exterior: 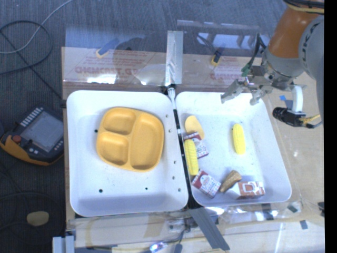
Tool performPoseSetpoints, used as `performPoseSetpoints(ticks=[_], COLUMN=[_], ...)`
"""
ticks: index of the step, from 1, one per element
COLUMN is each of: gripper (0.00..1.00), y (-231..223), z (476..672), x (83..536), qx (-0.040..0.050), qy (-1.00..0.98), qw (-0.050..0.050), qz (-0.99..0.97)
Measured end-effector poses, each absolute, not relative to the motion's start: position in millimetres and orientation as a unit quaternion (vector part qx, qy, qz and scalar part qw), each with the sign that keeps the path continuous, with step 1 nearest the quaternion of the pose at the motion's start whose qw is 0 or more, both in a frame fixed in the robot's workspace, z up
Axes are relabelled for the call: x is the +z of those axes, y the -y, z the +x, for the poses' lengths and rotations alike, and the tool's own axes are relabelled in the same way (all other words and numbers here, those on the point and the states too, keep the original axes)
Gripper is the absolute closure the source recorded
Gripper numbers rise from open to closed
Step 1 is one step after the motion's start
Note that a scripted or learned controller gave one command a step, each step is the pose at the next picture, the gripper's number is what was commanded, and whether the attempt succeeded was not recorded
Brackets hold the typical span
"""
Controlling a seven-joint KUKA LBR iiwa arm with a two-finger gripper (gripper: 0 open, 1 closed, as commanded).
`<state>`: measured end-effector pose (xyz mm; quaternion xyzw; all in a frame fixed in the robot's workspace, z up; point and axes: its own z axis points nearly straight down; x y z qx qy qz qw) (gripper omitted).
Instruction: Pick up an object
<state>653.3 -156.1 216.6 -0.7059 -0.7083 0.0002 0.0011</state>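
- The floor [63, 15] is dark grey carpet, with a thin pale cable [58, 7] curling across it beyond the left bin.
- The bench [126, 67] is a tan board with faint red writing along its far edge, too blurred to read.
- The left bin [79, 194] holds one yellow tray [129, 138] with three compartments, lying flat near the middle.
- The right bin [274, 162] touches the left bin along a shared wall.
- In it lie a corn cob [238, 138] at the centre, a second cob [190, 156] against the shared wall, a yellow chip [194, 124] beyond that, a brown piece [230, 181], and three red-and-white packets [205, 184] whose print is illegible.
- A pendant [32, 137] with a grey screen lies on the floor left of the left bin.
- The gripper [243, 93] hangs over the right bin's far edge, fingers spread wide, nothing between them.
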Motion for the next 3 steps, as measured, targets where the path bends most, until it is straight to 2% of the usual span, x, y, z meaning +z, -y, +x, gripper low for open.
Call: performPoseSetpoints(ticks=[1, 2, 3], gripper=[0.0, 1.0, 1.0], y=[189.6, 188.1, 157.9], z=[618.0, 617.9, 633.1], x=[93.3, 101.6, 190.2], qx=[0.0003, -0.0006, 0.0009], qy=[0.709, 0.71, 0.675], qw=[0.0, 0.002, 0.0], qz=[-0.705, -0.705, -0.738])
